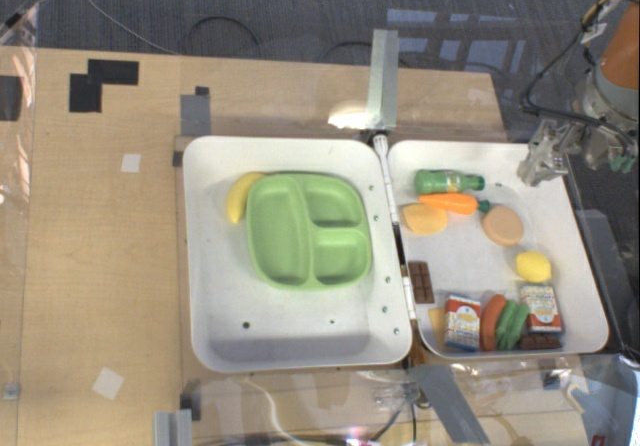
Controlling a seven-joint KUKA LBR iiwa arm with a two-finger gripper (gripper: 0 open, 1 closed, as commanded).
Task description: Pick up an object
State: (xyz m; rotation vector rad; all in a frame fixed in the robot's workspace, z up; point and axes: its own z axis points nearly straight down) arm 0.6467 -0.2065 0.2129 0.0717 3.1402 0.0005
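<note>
The claw (545,160) hangs empty, slightly parted, right of the green bottle (449,181) lying left-to-right, cap rightward.

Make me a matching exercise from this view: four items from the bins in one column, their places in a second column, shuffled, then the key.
Items
1. banana
2. green bottle
3. lemon
4. green divided plate

Places
A. right bin, far end, lying just above the carrot
B. middle of the left bin
C. left bin, tucked against the plate's left edge
D. right bin, near its right wall, below the round tan piece

Pairs: 1-C, 2-A, 3-D, 4-B
</note>
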